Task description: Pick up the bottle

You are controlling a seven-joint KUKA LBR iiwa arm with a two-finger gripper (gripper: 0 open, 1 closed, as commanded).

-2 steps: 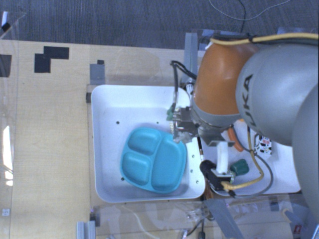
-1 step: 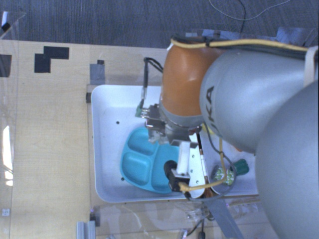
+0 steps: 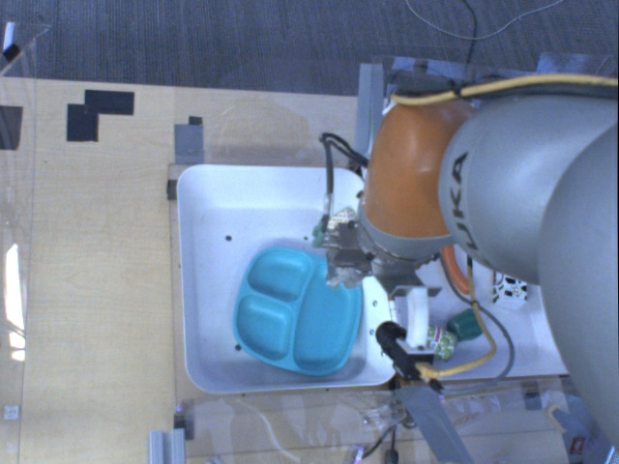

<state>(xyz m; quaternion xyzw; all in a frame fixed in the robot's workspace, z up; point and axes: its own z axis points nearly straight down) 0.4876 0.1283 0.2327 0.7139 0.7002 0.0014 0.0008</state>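
The grey arm (image 3: 542, 201), nearest the lens, hangs over the seam between the two white bins, and its pincer (image 3: 346, 259) sits at the blue divided tray's (image 3: 295, 312) upper right edge; how it is set I cannot tell. The bottle (image 3: 455, 331), green-capped, lies right of that tray in the right bin (image 3: 542, 356), long axis slanting up-right, below-right of the pincer, while the tray lies in the left bin (image 3: 208, 259).

Divided plate (image 3: 295, 314) in left bin (image 3: 208, 259); bottle (image 3: 453, 333) in right bin (image 3: 542, 351).

Bottle (image 3: 453, 333): small, green-capped, lying on side in right bin, partly hidden by arm.
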